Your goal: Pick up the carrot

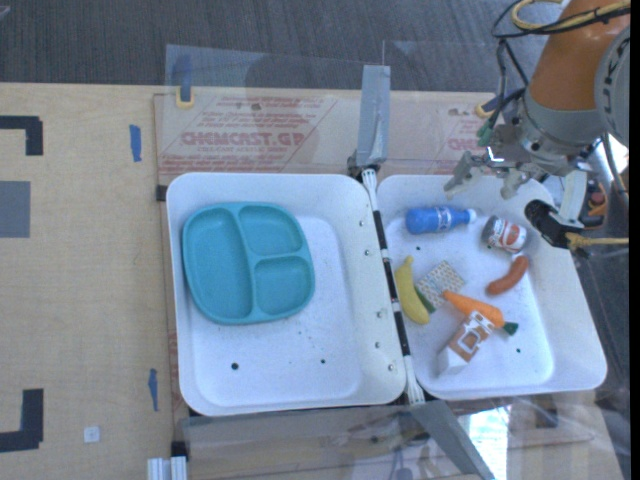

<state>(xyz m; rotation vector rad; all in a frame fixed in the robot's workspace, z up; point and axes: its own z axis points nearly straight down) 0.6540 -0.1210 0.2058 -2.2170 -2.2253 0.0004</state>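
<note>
The carrot [474, 307] is orange with a small green top and lies slantwise in the middle of the right bin [570, 353]. It touches a small orange and white carton [466, 342] just in front of it. My gripper [488, 176] hangs over the bin's far edge, well beyond the carrot. Its two fingers are spread open and hold nothing.
The right bin also contains a blue bottle [438, 218], a small can [505, 234], a red sausage [506, 275], a banana [408, 290] and a grey speckled block [440, 278] next to the carrot. A teal divided plate [248, 261] sits in the left bin [300, 368].
</note>
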